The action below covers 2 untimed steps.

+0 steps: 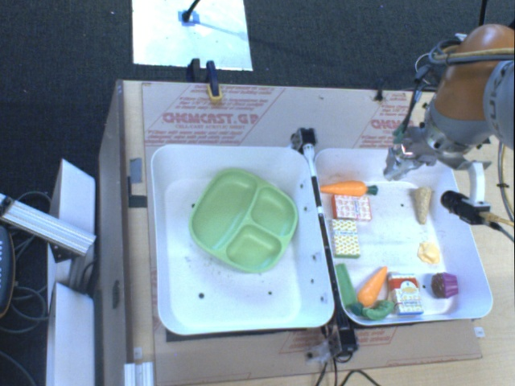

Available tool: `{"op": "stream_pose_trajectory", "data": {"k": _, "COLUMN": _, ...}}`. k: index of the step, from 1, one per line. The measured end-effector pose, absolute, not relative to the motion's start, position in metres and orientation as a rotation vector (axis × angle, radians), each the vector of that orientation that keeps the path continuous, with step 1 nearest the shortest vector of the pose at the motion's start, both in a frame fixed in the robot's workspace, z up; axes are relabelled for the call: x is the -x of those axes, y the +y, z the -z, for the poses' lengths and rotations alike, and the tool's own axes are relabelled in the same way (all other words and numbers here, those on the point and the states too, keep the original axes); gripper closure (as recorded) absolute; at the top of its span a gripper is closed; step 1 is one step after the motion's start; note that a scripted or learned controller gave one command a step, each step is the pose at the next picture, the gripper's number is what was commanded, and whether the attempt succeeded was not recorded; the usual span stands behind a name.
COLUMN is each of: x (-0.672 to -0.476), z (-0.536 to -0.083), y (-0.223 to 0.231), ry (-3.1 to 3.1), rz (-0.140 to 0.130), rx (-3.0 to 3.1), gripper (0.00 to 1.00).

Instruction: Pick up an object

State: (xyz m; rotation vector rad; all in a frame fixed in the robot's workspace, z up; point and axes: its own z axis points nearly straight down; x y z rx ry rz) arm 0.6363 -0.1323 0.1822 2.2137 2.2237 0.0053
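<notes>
We note the hand (400, 166) at upper right, over the right bin's (475, 292) rim near a carrot (346, 188); its opening cannot be told.

A single fixed camera sits high above the surface (241, 107), looking down at a slant from its near side. It stands far enough back to take in both white bins, the left bin (173, 215) and right bin (467, 256), plus dark floor (64, 55) beyond.
</notes>
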Motion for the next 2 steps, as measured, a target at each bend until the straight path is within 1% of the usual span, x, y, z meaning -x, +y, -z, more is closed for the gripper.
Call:
{"op": "stream_pose_trajectory", "data": {"k": 1, "x": -0.636, "z": -0.181, "y": -0.133, "ry": 2.223, "rz": -0.003, "rx": -2.216, "gripper": 0.0}}
{"op": "stream_pose_trajectory", "data": {"k": 2, "x": -0.64, "z": -0.089, "y": -0.129, "ry": 2.22, "rz": -0.008, "rx": -2.213, "gripper": 0.0}}
